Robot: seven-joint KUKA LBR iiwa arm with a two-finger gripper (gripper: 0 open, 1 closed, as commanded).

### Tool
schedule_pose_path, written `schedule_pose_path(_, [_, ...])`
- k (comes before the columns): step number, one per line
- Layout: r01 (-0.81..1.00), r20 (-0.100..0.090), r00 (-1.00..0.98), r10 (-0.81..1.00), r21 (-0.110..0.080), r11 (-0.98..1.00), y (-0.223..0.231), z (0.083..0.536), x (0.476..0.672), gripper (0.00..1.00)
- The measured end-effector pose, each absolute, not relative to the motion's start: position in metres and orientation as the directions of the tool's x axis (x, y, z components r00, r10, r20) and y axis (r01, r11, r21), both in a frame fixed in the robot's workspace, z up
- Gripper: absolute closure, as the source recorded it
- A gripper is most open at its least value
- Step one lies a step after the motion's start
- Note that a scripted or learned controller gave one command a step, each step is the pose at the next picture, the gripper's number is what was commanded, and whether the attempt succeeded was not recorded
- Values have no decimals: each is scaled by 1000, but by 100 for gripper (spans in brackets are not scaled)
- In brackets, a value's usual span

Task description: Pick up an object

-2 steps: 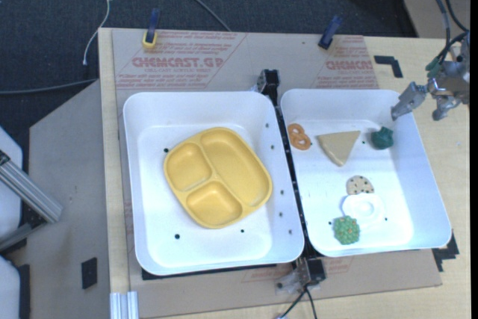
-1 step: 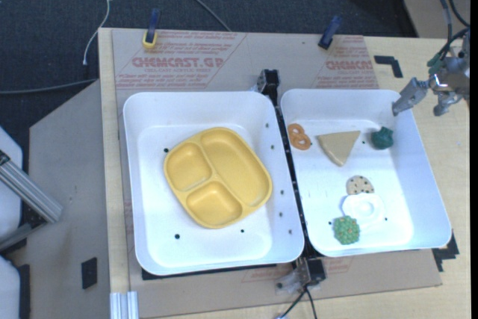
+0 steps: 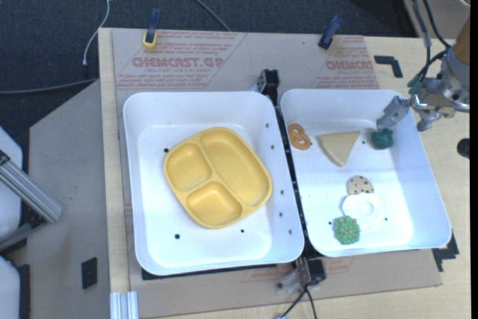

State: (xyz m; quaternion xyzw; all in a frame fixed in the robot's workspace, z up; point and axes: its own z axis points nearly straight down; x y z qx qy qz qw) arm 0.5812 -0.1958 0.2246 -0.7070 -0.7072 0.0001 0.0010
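On the surface (image 3: 187, 52) stand two white bins. The left bin (image 3: 149, 116) holds a yellow divided tray (image 3: 216, 175). In the right bin (image 3: 426, 183) lie a pretzel (image 3: 299, 137), a pale wedge (image 3: 338, 146), a cookie (image 3: 360, 184), a white ring (image 3: 364, 207) and a green broccoli (image 3: 346, 230). The claw (image 3: 407, 116) hangs over the far right corner, just beside a small green object (image 3: 383, 138).

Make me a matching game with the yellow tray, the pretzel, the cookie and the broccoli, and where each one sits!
Things:
1. yellow tray
2. pretzel
3. cookie
4. broccoli

Places:
A. right bin, near its front edge
B. left bin
C. right bin, far left corner
D. right bin, middle, just above the fried egg

Pairs: 1-B, 2-C, 3-D, 4-A
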Motion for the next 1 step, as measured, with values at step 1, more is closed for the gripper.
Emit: schedule_pose_path(1, [1000,2,-2,1000,-6,2,-192,173,591,0])
